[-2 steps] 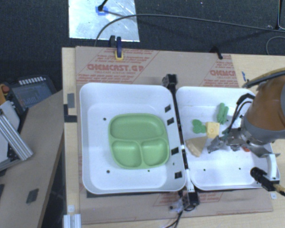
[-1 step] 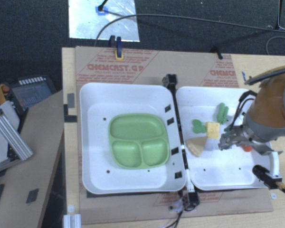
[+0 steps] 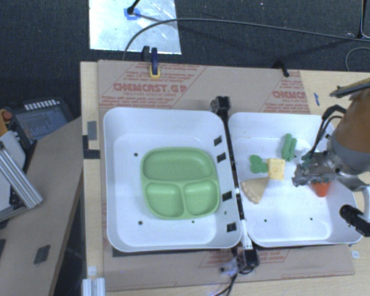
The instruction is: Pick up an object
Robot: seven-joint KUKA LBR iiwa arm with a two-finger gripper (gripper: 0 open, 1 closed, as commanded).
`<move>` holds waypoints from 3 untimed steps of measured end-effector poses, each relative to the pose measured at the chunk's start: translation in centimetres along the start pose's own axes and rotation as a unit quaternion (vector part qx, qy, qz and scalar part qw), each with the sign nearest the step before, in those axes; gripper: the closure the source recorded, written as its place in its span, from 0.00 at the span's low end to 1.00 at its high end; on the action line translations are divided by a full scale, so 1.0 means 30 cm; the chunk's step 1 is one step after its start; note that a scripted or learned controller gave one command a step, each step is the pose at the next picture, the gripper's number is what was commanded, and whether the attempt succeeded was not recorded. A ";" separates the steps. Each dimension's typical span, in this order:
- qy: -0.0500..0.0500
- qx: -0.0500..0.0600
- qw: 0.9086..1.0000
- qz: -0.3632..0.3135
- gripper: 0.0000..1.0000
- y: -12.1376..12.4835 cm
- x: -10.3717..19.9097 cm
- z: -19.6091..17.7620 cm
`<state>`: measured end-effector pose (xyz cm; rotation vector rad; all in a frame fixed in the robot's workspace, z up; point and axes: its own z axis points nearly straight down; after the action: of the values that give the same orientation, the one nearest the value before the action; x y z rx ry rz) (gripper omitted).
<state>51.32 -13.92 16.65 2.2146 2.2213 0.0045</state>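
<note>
1. The grey arm with its orange band reaches in from three o'clock, and its two-finger gripper point(image 3: 309, 176) sits low in the right-hand shallow white plastic bin point(image 3: 283, 233), toward that bin's three o'clock side.
2. Whether the fingers are spread or closed I cannot tell; the dark wrist hardware hides them, and nothing can be seen held between them.
3. A small orange-red rounded piece point(image 3: 321, 189) lies just at the gripper's four o'clock, touching or nearly touching it. It looks the likeliest target, though that is a judgement.
4. Other candidates lie on the bin floor to the gripper's nine o'clock: a yellow block point(image 3: 275, 168), a dark green leafy toy point(image 3: 257, 163) beside it, a pale tan wedge point(image 3: 253, 190) toward seven o'clock, and a green elongated pod-shaped piece point(image 3: 288, 146) toward eleven.
5. The left-hand white bin point(image 3: 120, 165) holds a light green three-compartment plastic plate point(image 3: 176, 184).
6. Progress: the approach looks made, but no grasp is confirmed and nothing is lifted. Closing on an object and raising it remain.
</note>
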 end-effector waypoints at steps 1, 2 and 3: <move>0.000 -0.001 1.000 0.000 1.00 0.009 -0.005 -0.144; 0.000 -0.001 1.000 -0.001 1.00 0.016 -0.006 -0.275; 0.001 0.001 1.000 -0.004 1.00 0.057 0.194 -0.286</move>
<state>52.96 -8.08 25.24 2.2087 2.2314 0.0047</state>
